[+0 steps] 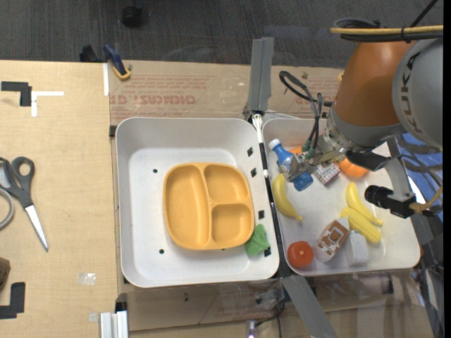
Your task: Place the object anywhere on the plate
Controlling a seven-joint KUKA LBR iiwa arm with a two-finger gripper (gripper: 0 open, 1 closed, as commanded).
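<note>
The yellow divided plate (208, 205) lies in the left bin (134, 189), with nothing in its three compartments. A green toy (258, 240) rests just off the plate's lower right corner. My gripper (307, 162) hangs low in the right bin (394, 259), right over a blue bottle with a white cap (285, 156) that lies near the bin's left wall. The gripper's body covers part of the bottle. A small red-and-white packet (327, 173) lies just to the right of the gripper.
The right bin also holds a single banana (284, 197), a red tomato (299, 254), a brown snack box (332, 238), a bunch of bananas (362, 215), a white block (357, 250) and an orange piece (352, 167). Scissors (27, 196) lie on the bench at left.
</note>
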